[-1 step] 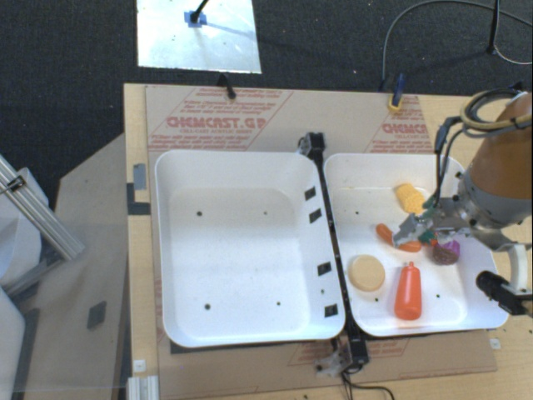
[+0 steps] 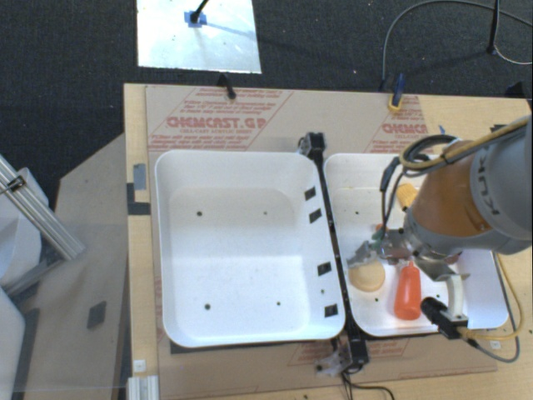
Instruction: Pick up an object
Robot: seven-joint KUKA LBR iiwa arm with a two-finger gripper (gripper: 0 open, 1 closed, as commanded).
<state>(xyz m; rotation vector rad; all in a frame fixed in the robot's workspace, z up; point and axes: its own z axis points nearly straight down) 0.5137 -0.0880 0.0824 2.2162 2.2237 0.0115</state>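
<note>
The pincer (image 2: 372, 251) hangs low in the right bin (image 2: 358, 173), at a tan round object (image 2: 367, 277) near the front wall; I cannot tell its state. The orange bottle-like piece (image 2: 407, 293) beside it could be nudged (crowding risks a miss).

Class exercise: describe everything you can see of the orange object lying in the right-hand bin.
The orange object is a small, elongated piece, bright orange-red and smooth, plastic by its look. It lies flat on the floor of the right bin, near that bin's front edge, its long axis running roughly front to back. Its upper end sits beneath the arm's wrist, so that part is hidden. A pale, rounded cream object lies just to its left; whether they touch is unclear. What kind of item it is cannot be told.
</note>
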